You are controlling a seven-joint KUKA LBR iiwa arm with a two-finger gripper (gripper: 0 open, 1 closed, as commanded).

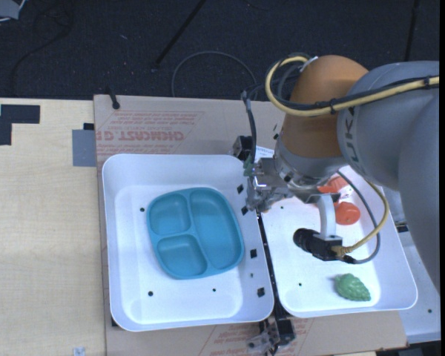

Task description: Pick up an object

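While hanging low over the seam between the two bins, seems to be at the reaching step, with nothing visibly grasped. Gripper [258, 188] down at the left wall of the right bin [400, 302], toward its far corner, just beside the left bin [126, 302]. Cannot tell whether wide or narrow: too small and too cluttered with metal parts to read.

Candidates for the pick:
- Blue plate [195, 232] with three compartments, lying flat in the middle of the left bin, near the gripper but across the divide.
- Orange thing [347, 212] in the right bin, partly hidden under the arm [400, 124], shape hard to make out.
- Green lump [353, 287] toward the near right corner of the right bin, well apart from the gripper and in the clear.

Next move, as a judgement: settling on one target, shifting sideways off the bin wall to stand above it, then dropping straight down. Green lump probably easiest, being small and unobstructed. Plate likely awkward, being broad and flat, unless taken by its rim.

Pose: reaching in from the right, grey link crossing the far side of the right bin, orange band [322, 110] bulging above the wrist, wrist turned downward toward the divide.
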